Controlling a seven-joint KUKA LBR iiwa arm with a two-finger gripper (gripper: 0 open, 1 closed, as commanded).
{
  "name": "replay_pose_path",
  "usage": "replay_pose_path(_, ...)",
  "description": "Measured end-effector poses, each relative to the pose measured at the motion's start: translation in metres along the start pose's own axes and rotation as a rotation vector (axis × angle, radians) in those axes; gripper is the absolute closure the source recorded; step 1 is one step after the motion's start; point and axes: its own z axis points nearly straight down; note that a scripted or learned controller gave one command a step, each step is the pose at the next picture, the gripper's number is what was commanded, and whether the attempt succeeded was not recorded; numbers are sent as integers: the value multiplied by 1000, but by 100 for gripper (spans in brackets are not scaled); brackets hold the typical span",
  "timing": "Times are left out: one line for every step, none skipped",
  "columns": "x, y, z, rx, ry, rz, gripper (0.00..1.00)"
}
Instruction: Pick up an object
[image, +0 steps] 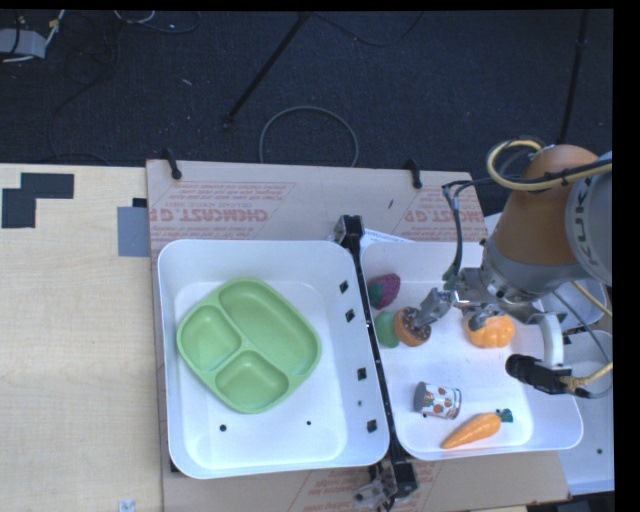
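**Tool low over right bin**

Pale tabletop (70, 330) is seen carrying two white bins. The tool (428, 318) is placed low in the right bin (545, 440), touching a small orange object (409, 327); its opening cannot be told. A carrot (472, 429) lies well apart.
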Motion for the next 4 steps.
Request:
replay_pose_path(1,0,29,-8,-2,1,0)
replay_pose_path(-1,2,77,-8,-3,2,0)
replay_pose_path(3,5,63,-13,9,4,100)
replay_pose_path(1,7,1,-11,-2,0,100)
